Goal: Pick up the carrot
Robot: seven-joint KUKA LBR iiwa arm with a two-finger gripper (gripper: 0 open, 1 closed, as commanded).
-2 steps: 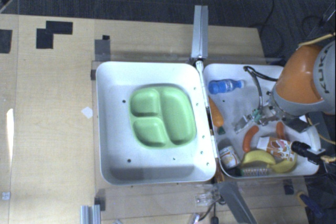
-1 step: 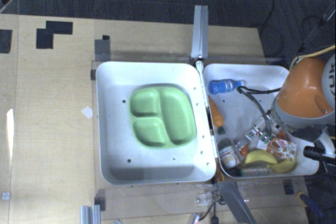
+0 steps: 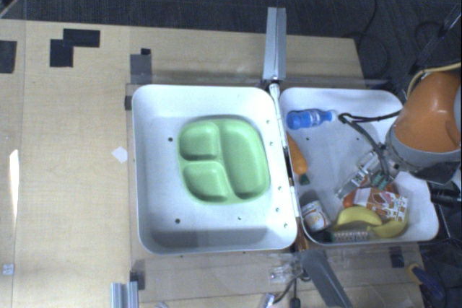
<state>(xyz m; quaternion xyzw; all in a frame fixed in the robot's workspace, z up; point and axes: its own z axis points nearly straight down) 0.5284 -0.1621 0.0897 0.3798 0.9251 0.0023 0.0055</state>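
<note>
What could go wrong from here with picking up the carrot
1. The carrot lies tight against the right bin's left wall, so a finger may hit the wall instead of sliding beside it.
2. The gripper hangs over the banana and a printed packet, apart from the carrot, so closing here would likely catch the wrong thing.
3. The blue bottle lies close to the carrot's far end and could get knocked.
</note>
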